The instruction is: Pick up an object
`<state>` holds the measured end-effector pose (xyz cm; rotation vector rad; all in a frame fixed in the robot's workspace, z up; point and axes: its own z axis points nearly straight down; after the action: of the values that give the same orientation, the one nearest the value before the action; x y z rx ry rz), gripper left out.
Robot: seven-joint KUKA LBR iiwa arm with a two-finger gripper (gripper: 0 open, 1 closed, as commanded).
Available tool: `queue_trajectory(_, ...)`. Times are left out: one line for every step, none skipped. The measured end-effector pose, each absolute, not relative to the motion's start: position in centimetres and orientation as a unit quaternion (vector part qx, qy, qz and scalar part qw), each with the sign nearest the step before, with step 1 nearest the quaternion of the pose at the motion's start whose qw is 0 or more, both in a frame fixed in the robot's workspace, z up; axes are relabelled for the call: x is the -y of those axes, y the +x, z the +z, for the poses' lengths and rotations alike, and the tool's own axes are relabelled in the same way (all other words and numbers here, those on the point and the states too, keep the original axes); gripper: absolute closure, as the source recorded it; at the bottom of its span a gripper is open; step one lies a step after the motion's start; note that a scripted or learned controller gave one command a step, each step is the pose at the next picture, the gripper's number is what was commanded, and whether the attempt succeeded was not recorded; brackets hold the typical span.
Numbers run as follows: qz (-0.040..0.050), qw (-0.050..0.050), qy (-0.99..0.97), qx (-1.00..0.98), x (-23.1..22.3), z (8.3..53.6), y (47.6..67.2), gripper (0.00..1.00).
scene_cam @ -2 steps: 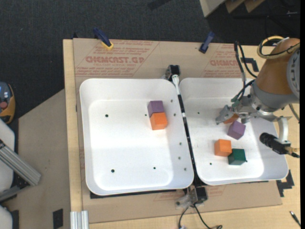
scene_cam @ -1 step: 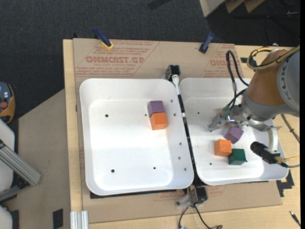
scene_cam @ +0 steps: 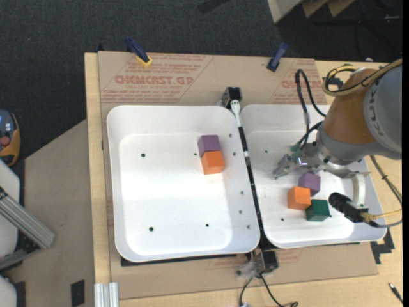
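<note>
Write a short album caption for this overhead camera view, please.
Robot arm's end effector hovers over the right bin near purple, orange and green blocks.

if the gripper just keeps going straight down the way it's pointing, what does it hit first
Probably the purple block in the right bin. The gripper sits just above and left of it, so it might instead meet bare bin floor beside the block; one slanted view leaves depth unclear.

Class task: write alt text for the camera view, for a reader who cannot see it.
A grey robot arm with an orange band reaches over the right white bin, its gripper just above a small purple cube, an orange cube and a green cube. The left white bin holds another purple cube touching another orange cube.
</note>
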<state>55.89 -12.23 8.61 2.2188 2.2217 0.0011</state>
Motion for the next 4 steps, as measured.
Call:
queue_trajectory(0.0004, 0.001, 0.707, -0.707, 10.7, 8.6, 52.3, 0.0)
queue_trajectory(-0.0005, -0.002, 0.707, -0.707, 11.0, 10.6, 49.2, 0.0)
queue_trajectory(0.0023, 0.003, 0.705, -0.709, 9.6, 12.8, 56.4, 0.0)
queue_trajectory(0.0009, 0.002, 0.707, -0.708, 9.7, 13.7, 56.1, 1.0)
